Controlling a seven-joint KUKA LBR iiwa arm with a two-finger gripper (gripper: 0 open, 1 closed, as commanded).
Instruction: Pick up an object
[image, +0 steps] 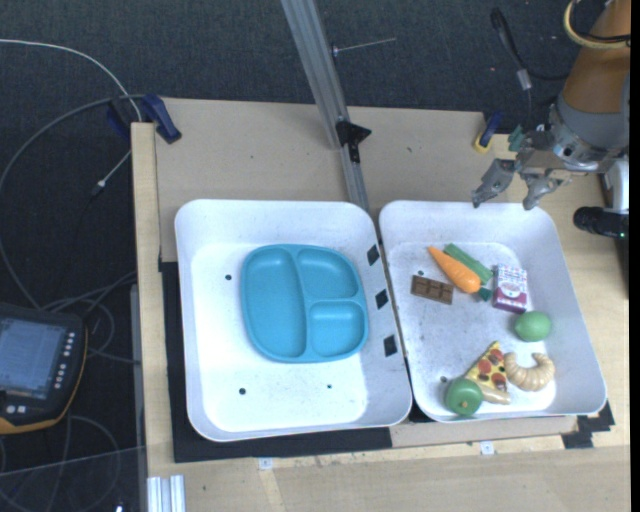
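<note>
My gripper (513, 193) hangs open above the far rim of the right bin (570, 290), with nothing between its fingers. Inside that bin lie an orange carrot (455, 269), a green strip (468, 260), a brown chocolate bar (433, 290), a small pink-and-white carton (510, 288), a green lime (533, 326), a pizza slice (489, 372), a croissant (530, 371) and a green apple (463, 396). All of them rest well below and in front of the gripper.
The left bin (200, 350) holds a blue divided plate (303, 302). A grey metal pole (325, 85) slants down to the gap between the bins. Cables and a tablet-like pendant (35, 360) lie off the bench at left.
</note>
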